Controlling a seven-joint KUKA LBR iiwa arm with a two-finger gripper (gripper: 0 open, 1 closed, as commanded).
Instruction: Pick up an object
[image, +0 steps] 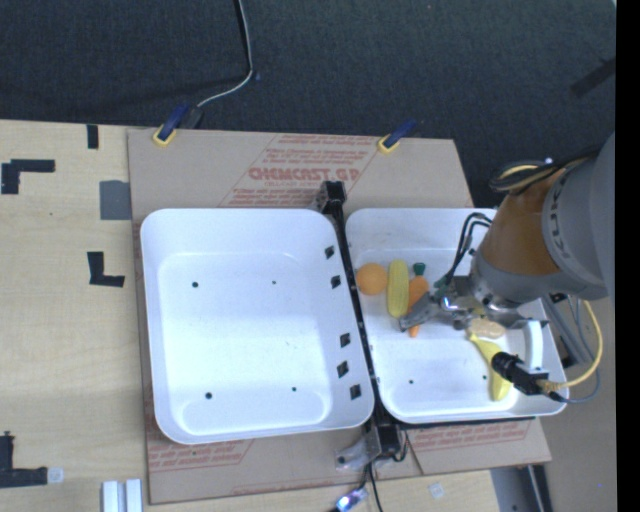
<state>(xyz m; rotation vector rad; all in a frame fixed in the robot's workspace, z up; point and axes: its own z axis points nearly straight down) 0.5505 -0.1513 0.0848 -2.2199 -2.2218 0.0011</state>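
White right bin (440, 400): toy food, tool (412, 318) low inside.
Orange ball (371, 279), yellow corn (398, 286), banana (492, 368); tool beside corn, finger state cannot be told.

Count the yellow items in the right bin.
2: a corn cob beside the orange ball, and a banana near the bin's right edge. The arm may hide others.
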